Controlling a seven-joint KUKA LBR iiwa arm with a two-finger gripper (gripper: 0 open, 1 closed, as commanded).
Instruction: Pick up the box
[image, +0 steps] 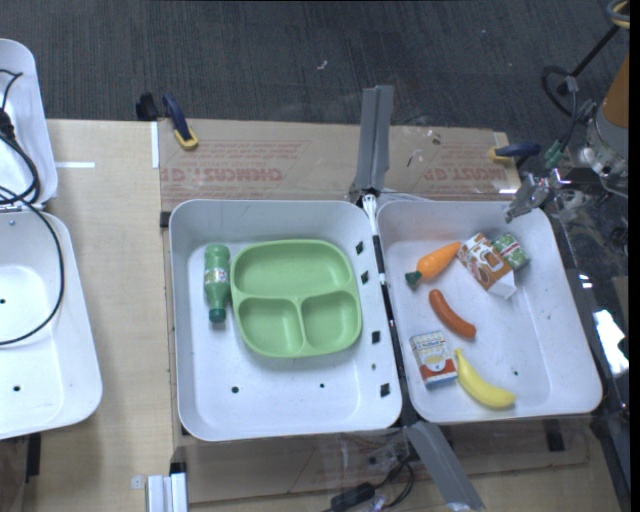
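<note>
Two boxes lie in the right bin (560, 330). The larger is a white carton with brown and green print (492, 263), tilted, in the bin's upper middle. The smaller is a white and red carton (433, 358) near the front left, beside a banana. My gripper (527, 200) hovers over the bin's far right corner, above and to the right of the larger carton and apart from it. Nothing shows in its grasp.
An orange carrot (438, 260) touches the larger carton's left side. A red sausage (452, 313) and a yellow banana (484, 381) lie further forward. The left bin (190, 330) holds a green divided tray (297, 296) and a green bottle (217, 283).
</note>
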